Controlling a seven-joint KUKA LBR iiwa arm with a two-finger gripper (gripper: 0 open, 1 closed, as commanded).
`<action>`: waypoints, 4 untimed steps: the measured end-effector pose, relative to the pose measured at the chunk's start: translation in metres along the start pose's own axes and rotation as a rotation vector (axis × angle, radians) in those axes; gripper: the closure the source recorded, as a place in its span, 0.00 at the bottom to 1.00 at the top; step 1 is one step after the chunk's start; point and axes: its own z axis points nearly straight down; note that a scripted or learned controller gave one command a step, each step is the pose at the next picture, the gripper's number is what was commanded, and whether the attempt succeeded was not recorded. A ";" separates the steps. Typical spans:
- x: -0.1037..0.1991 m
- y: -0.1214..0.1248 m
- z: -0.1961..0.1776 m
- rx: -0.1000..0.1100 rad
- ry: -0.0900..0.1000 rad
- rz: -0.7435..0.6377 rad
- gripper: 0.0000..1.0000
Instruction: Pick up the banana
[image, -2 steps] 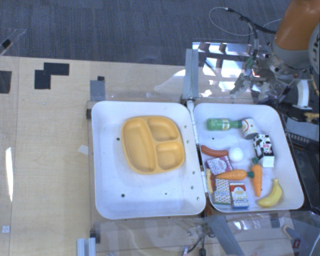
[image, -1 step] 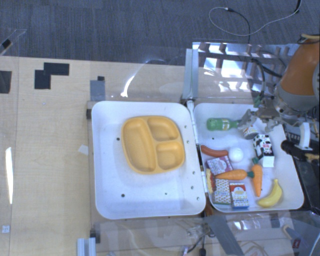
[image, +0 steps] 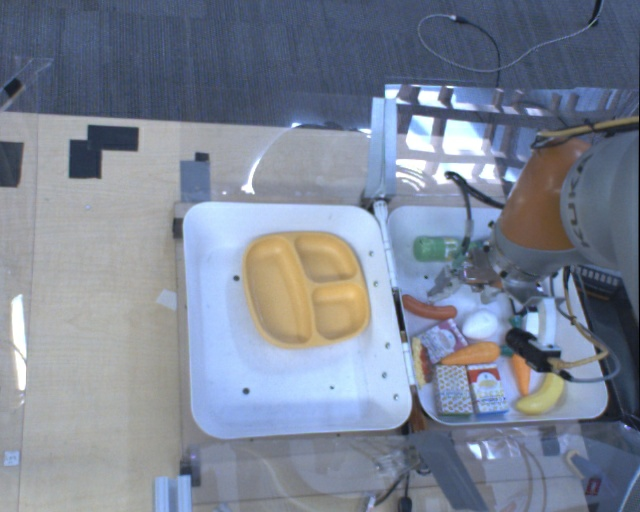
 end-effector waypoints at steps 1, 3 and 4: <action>-0.053 0.010 -0.063 0.000 -0.001 -0.197 0.00; -0.077 -0.059 0.006 -0.003 -0.001 0.217 0.00; -0.095 -0.074 -0.076 0.002 -0.002 0.231 0.00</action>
